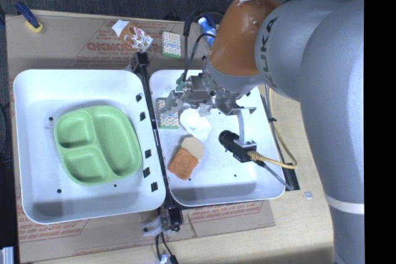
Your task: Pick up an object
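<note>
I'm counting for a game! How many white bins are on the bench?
2. The left bin holds a green divided plate. The right bin sits beside it under the arm, holding an orange sponge-like block and other small things.

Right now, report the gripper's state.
Gripper: cannot be told; it sits low in the right bin over the white object, its tips hidden beneath the wrist.

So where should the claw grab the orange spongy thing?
Probably across the orange block's narrow width, coming straight down from above. It lies flat on the right bin's floor, with bare floor along its long sides, while a tan piece touches its upper end.
</note>
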`<control>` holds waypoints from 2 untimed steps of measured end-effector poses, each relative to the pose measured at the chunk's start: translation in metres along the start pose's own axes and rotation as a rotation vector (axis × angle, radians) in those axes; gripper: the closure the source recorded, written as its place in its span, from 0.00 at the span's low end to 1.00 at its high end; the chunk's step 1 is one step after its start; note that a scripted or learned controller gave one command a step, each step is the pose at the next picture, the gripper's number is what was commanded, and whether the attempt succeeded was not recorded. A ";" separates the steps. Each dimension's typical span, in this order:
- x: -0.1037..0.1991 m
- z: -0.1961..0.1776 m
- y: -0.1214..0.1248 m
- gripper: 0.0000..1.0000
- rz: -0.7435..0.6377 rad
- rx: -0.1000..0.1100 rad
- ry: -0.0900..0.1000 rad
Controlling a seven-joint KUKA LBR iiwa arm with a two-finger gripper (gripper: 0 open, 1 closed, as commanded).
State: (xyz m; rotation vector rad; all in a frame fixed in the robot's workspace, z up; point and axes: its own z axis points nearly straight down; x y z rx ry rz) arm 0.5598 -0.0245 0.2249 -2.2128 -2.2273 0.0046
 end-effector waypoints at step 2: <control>-0.026 0.034 0.072 0.00 0.000 0.002 0.000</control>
